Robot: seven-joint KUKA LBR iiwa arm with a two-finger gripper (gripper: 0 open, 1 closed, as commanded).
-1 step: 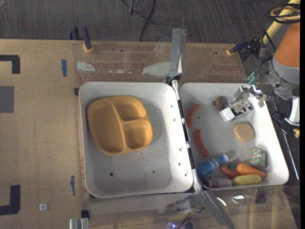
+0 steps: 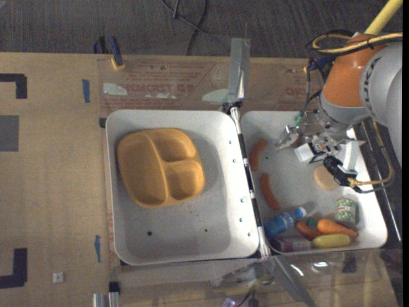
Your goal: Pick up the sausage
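Over the far part of the right bin (image 2: 378, 230): the claw (image 2: 291, 138), hanging from the grey arm (image 2: 377, 82) with its orange band. Spread or pressed together: cannot tell from this slant. Nothing visibly pinched.

Two sausages in that bin, both lying flat near its left wall. Upper sausage (image 2: 257, 153) just left of and below the claw, apart from it. Lower sausage (image 2: 269, 190) nearer the front, slanting toward the blue bottle (image 2: 285, 221).

Along the front edge of the right bin: a carrot (image 2: 337, 227), a yellow fruit (image 2: 331, 240) touching it from below, and a pink packet (image 2: 294, 244) beside the bottle. Near the right wall, a small green-and-white can (image 2: 346, 210); above it, a tan disc (image 2: 324, 179).

In the left bin (image 2: 115, 235): a yellow divided plate (image 2: 160, 166), lying toward the far left corner. Both bins side by side on the desk (image 2: 51, 171).
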